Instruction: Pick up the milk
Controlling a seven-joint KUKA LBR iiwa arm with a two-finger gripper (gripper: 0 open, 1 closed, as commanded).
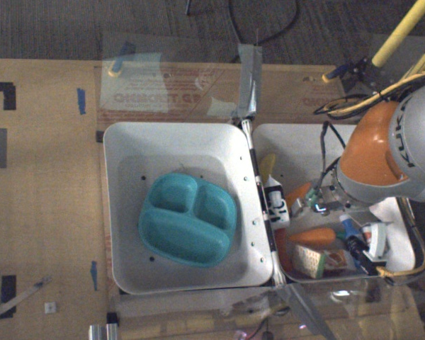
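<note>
The milk [275,201] is a small white carton with black markings. It lies against the left wall of the right bin [297,137], beside the divider. My gripper [314,203] hangs below the grey and orange wrist [372,158], low over the middle of the right bin. It sits a short way to the right of the milk, with a small gap between them. The wrist hides much of the gripper.
A yellow banana [268,166] lies just behind the milk. An orange carrot [313,236], a sandwich-like toy [313,262] and blue and white items [363,242] crowd the bin's front. A teal divided plate [188,219] lies in the left bin [127,154].
</note>
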